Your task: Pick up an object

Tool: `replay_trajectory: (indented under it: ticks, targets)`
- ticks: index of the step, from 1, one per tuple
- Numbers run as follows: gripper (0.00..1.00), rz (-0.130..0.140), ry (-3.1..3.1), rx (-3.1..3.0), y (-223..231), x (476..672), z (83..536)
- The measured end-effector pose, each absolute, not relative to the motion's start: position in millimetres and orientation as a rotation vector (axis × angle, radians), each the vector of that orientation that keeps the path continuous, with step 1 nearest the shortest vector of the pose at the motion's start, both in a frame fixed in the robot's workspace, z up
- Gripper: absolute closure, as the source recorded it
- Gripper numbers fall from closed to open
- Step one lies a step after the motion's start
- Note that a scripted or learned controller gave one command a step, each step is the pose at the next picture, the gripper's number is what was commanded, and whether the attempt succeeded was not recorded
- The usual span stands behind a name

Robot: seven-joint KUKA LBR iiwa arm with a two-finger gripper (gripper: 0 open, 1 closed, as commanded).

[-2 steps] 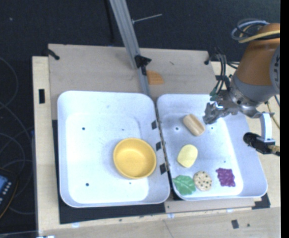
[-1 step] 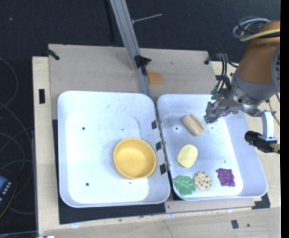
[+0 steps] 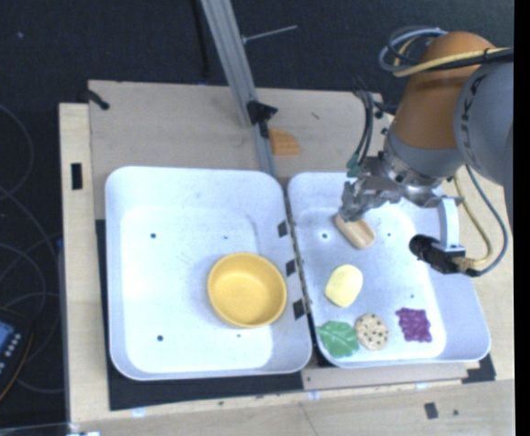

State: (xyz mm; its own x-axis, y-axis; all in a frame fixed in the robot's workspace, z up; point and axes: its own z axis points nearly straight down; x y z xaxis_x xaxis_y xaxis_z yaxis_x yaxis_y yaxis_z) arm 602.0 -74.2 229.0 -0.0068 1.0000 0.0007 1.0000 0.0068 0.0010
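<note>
The right bin point(image 3: 446, 334) holds a tan bread-like piece point(image 3: 356, 232) near its back left, a pale yellow lump point(image 3: 344, 285) in the middle, and a green leaf shape point(image 3: 338, 338), a speckled cookie point(image 3: 372, 331) and a purple grape bunch point(image 3: 414, 324) along the front. My gripper point(image 3: 355, 206) hangs directly over the tan piece, its fingertips at the piece's upper end. From above, the wrist hides the gap between them. The left bin point(image 3: 155, 207) holds a yellow bowl point(image 3: 245, 290) near its front right.
A slanted metal rail point(image 3: 233, 62) runs from the top down to the divider between the bins. A small orange block point(image 3: 284, 142) lies on the bench behind the bins. Black cable and a connector point(image 3: 435, 252) hang over the right bin's right side.
</note>
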Motion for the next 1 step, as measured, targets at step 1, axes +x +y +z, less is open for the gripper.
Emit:
replay_trajectory:
  ticks: [1]
  targets:
    - [1.00,0.001,2.231,2.215,-15.2,607.7,223.6]
